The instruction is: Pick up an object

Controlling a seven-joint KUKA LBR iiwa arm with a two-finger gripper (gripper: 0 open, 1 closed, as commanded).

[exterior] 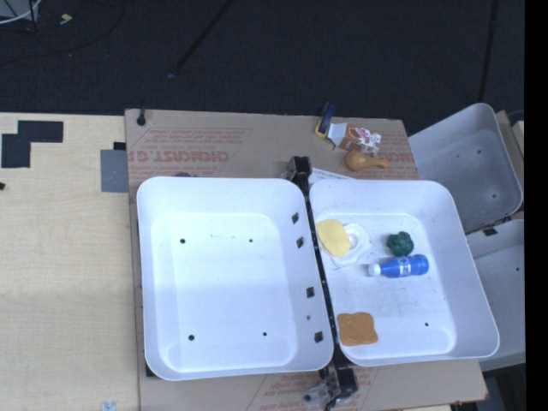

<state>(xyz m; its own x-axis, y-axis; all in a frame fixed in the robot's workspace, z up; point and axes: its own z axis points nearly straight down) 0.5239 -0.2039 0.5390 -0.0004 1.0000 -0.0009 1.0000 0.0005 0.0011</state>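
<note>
Lying in the right bin (467, 255) are four small things, any of which could be taken as the object to be picked up. A yellow rounded piece (334, 237) is seen near the bin's left wall, resting on a pale, glossy scrap. A dark green lump (400, 244) is set to the right of it, well apart from the yellow piece. A blue bottle (402, 267) with a white cap is laid on its side just below the green lump, so close that touching cannot be ruled out; its cap is pointed toward the left. An orange-brown flat piece (357, 328) is placed lower in the bin, close to the corner by the dividing wall.

The left bin (147, 272) is joined to the right one along a line of black clips (308, 247). Both bins are carried on a sheet of printed cardboard (214, 148), which is spread over the pale wooden counter (60, 272). On the cardboard beyond the right bin, a tan pear-shaped thing (364, 160), a small red and white packet (360, 135) and a blue and yellow item (324, 122) are gathered near one another. A grey perforated panel (475, 161) is tilted at the right of the bins.

How far the end effector is open, what pose the arm is held in, and whether anything is gripped cannot be told.
</note>
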